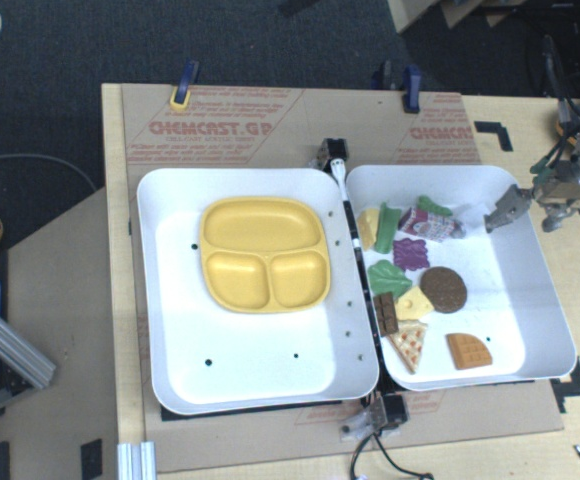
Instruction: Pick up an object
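Toy food pieces, small plastic shapes in mixed colours, lie clustered in the right white bin (530, 278), all to the left of my claw (530, 208) as the camera sees it. Nearest the claw is a purple-and-green wrapped piece (432, 220), just beside a green strip (386, 230) and a pale yellow wedge (369, 226). Farther from it and lower in the view sit a purple cluster (410, 254), a brown round cookie (443, 289), a green leaf (389, 278), a pizza slice (408, 346) and an orange toast-like piece (468, 351). My claw hangs over the bin's right upper edge, its fingers spread apart with nothing between them. Well to its left, the other white bin (170, 298) holds a yellow divided tray (265, 253) on the desk (120, 168).
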`<state>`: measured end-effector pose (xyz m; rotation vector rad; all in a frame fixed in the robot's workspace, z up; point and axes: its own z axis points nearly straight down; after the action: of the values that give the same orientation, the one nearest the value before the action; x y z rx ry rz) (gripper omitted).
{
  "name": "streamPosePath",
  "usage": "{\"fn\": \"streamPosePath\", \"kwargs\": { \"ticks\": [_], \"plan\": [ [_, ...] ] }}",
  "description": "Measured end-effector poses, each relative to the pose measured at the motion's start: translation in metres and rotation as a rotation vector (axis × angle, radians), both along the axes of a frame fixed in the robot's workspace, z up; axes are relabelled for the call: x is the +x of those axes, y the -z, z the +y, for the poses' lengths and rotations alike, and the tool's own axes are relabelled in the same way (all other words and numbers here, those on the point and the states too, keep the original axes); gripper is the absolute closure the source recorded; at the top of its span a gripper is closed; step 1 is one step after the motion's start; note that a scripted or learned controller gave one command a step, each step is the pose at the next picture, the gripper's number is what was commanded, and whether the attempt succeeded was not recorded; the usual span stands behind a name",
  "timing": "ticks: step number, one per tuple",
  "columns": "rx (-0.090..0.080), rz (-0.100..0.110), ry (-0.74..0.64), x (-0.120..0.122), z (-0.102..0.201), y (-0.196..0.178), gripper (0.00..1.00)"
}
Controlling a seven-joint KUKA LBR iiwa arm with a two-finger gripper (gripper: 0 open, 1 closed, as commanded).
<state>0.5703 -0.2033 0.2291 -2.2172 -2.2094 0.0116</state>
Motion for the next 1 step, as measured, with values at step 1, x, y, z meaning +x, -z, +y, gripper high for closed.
{"fn": "streamPosePath", "kwargs": {
  "ticks": [1],
  "plan": [
    [-0.003,-0.014,-0.003,0.0028,0.0005,-0.0080,0.00]
  ]
}}
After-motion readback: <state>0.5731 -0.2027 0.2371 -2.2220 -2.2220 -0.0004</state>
